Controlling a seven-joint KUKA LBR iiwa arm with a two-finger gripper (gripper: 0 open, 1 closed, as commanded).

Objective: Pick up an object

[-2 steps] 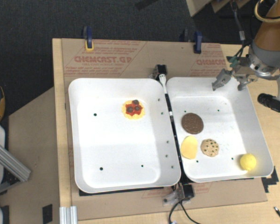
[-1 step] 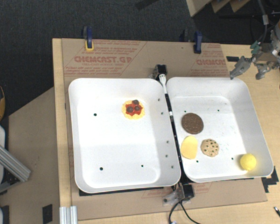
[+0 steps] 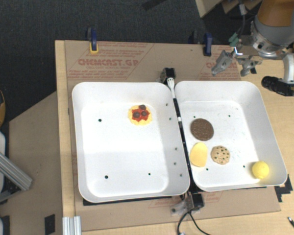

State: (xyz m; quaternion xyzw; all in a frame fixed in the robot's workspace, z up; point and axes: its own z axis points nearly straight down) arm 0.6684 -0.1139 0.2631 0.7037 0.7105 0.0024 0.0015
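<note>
The grey arm with its orange band (image 3: 279, 6) enters at about one o'clock, and its gripper (image 3: 233, 63) hangs above the brown board just beyond the far rim of the right-hand shallow white bin (image 3: 264, 106). The jaws stand open, two metal fingers (image 3: 220, 66) spread apart with nothing between them, clear of the bin and of everything in it.

Four things lie in the right bin, gathered toward its near half. A round dark-brown chocolate cookie (image 3: 202, 129) sits near the bin's nine o'clock side. Just below it, at about seven o'clock, lies a pale yellow, rounded soft-looking piece (image 3: 198, 154); whether it touches the cookie I cannot tell. Just beside that, toward six o'clock, is a small round tan cookie with dark chips (image 3: 220, 155). A yellow ball-like piece (image 3: 260, 170) rests at about five o'clock, near the bin's corner and well apart from the others.

The left-hand shallow white bin (image 3: 88, 131) holds one thing: a small round yellow toy pastry topped with red and dark spots (image 3: 140, 115), at about one o'clock. Both bins rest on a brown board (image 3: 112, 62) clamped to the table by a blue clamp with a yellow tip (image 3: 92, 39).
</note>
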